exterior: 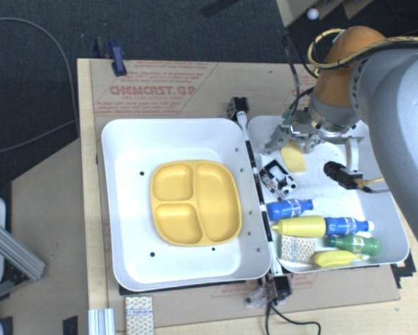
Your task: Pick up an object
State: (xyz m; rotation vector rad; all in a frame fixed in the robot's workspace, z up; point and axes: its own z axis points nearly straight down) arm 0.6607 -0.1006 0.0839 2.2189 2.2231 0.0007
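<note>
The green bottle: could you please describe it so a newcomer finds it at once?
Look in the right bin, beside the one holding the yellow plate. Near its front right corner, the green bottle lies between a blue white-labelled bottle and a banana. It is the only green thing there.

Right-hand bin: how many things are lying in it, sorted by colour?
Yellow: 3 (pale lump, squeeze bottle, banana)
Blue: 2 (blue bottle, blue-and-white bottle)
Green: 1 (green bottle)
Black-and-white: 1 (small gadget)
Patterned: 1 (flat packet)
Total: 8
</note>
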